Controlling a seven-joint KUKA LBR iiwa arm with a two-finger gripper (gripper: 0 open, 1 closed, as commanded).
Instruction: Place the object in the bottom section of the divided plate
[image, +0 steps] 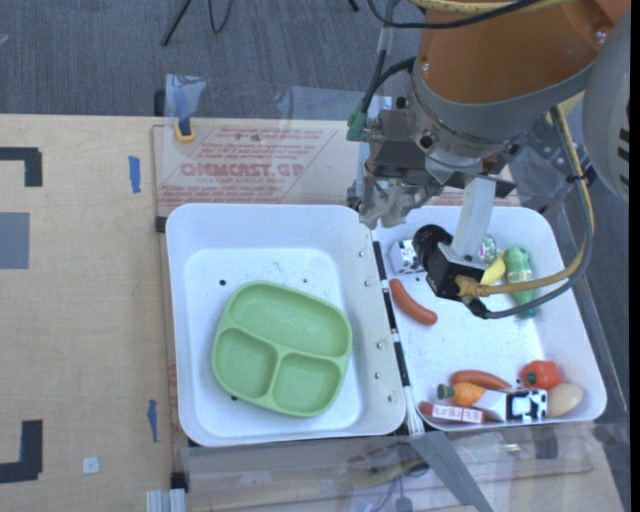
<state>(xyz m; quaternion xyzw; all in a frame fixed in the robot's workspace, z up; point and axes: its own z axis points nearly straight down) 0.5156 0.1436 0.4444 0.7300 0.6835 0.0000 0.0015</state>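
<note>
From the camera above the worktop: two white bins side by side, the left bin (190, 260) holding a green divided plate (282, 347), all three sections bare, the bottom section nearest the front rim of that bin. To the right of the plate, across the ridge between the bins, the right bin (570, 300) crowded with toy food: a red sausage (413, 301) closest to the plate, beyond it a yellow banana (494, 270) and a green bottle-like piece (519, 272), and further right and toward the front a carrot (461, 392), a second sausage (482, 379), a tomato (540, 374), a pale egg-like piece (565, 399) and a small black-and-white block (526, 405). Claw (387, 214) hanging above the back end of the ridge, behind and right of the plate, nothing visible between its tips; how wide it stands, impossible to tell at this angle. No object chosen yet (the red sausage looks the nearest candidate). Probably light hollow plastic, stiff, smooth and prone to rolling. Best taken across its narrow middle, square to its long axis, to stop it pivoting or squirting out.
</note>
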